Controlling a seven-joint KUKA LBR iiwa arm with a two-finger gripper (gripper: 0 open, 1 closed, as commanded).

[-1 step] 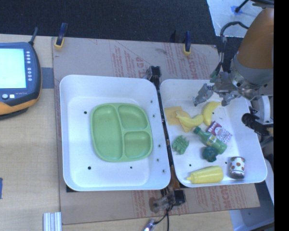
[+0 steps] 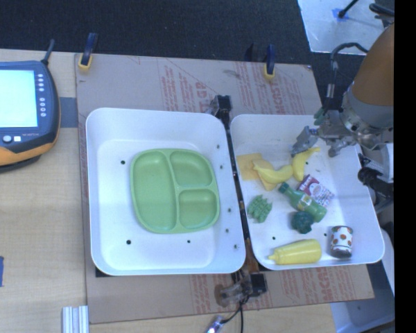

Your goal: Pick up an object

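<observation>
Banana (image 2: 299, 164) lies near the right bin's (image 2: 374, 255) far edge, tip touching the yellow wedge (image 2: 263, 174). Gripper (image 2: 312, 139) hangs just above its upper end; jaw state can't be told. Best approach: descend straight, straddle the banana's narrow width, avoid the green bottle (image 2: 301, 200).

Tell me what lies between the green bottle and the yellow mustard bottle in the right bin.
A small dark green broccoli piece sits between the green bottle and yellow mustard bottle, seen in the camera view.
</observation>
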